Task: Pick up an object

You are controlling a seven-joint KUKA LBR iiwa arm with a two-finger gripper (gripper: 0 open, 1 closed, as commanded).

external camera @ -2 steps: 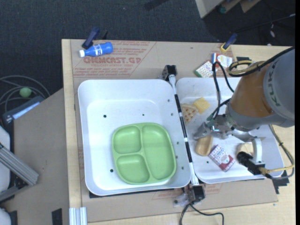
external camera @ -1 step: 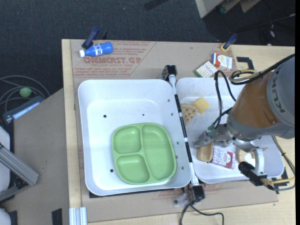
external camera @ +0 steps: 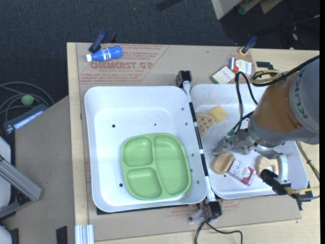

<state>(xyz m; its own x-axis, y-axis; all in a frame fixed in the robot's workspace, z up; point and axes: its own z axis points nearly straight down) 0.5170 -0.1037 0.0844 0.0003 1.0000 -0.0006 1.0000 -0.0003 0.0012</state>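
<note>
The grey arm (external camera: 289, 105) with its orange band reaches in from the right over the right bin (external camera: 299, 179), its claw (external camera: 228, 145) low near that bin's middle — whether it is released or clenched cannot be told. Just below the claw lies a tan bread-like piece (external camera: 223, 162), and beside it to the right a small red-and-white packet (external camera: 241, 171). Farther back in the same bin sit a yellow cheese-like wedge (external camera: 219, 114) and a cracker-like piece (external camera: 204, 122) close to the left wall. A pale rounded item (external camera: 266, 164) lies at the right, partly hidden by the arm. The left bin (external camera: 101, 105) holds a green three-compartment plate (external camera: 155, 165). On the surface (external camera: 76, 136) beyond the bins lies a blue-and-white bottle (external camera: 104, 54).
</note>
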